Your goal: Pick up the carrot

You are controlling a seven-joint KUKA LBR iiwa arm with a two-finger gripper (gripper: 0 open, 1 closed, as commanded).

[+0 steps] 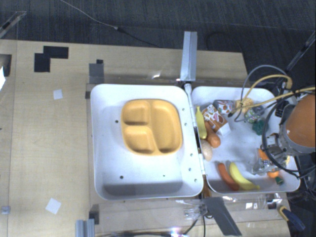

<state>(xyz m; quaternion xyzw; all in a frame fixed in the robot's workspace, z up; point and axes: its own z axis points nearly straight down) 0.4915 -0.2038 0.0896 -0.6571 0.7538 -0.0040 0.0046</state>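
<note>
the grey arm with its orange band (pixel 301 125) bends down over the right white bin (pixel 232 94), its gripper (pixel 269 168) pinching the small orange carrot (pixel 272 173).

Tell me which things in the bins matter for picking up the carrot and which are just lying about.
Belongs to the job:
carrot, at the right bin's near right corner
gripper, low over that corner

Just lying about:
yellow divided plate in the left bin
banana
snack packet

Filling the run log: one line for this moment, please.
arm: over right bin | gripper: low at bin's right side, on small orange item, maybe the carrot | grasp: unconfirmed | left bin: yellow tray
</note>
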